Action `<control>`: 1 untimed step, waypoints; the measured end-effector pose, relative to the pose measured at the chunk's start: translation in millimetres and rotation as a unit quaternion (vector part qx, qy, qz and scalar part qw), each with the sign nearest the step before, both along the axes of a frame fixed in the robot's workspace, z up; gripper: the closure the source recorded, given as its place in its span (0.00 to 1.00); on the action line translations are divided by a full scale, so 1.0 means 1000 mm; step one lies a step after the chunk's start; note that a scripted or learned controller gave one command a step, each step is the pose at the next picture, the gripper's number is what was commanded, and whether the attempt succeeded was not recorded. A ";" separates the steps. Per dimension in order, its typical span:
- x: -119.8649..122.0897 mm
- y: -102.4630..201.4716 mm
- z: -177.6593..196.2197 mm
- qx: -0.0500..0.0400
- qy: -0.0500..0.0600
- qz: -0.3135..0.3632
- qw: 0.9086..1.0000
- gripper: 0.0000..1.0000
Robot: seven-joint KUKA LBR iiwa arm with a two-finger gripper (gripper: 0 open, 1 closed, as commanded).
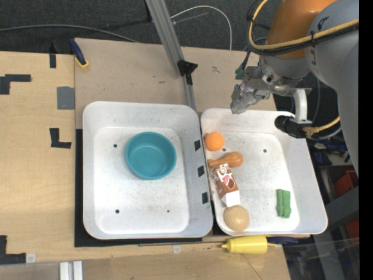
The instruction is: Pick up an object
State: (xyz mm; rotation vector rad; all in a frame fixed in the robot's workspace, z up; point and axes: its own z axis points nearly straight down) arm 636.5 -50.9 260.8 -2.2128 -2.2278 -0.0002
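My gripper (240,105) hangs above the far left rim of the right bin (303,156), with nothing visible between its fingers. In that bin lie an orange ball (214,141), a tan drumstick-shaped piece (228,159), a brown and white carton (226,185), a beige ball (236,217) and a green object (283,203). The orange ball sits closest to the gripper, a little below and to its left. A teal bowl (151,154) rests in the left bin (102,174).
A yellow bottle (247,244) lies on the bench just outside the right bin's near edge. A slanted metal pole (169,37) rises behind the seam between the bins. Cables loop near the arm's wrist at the upper right.
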 end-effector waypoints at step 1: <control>0.002 0.046 -0.003 0.000 0.000 -0.001 1.000 1.00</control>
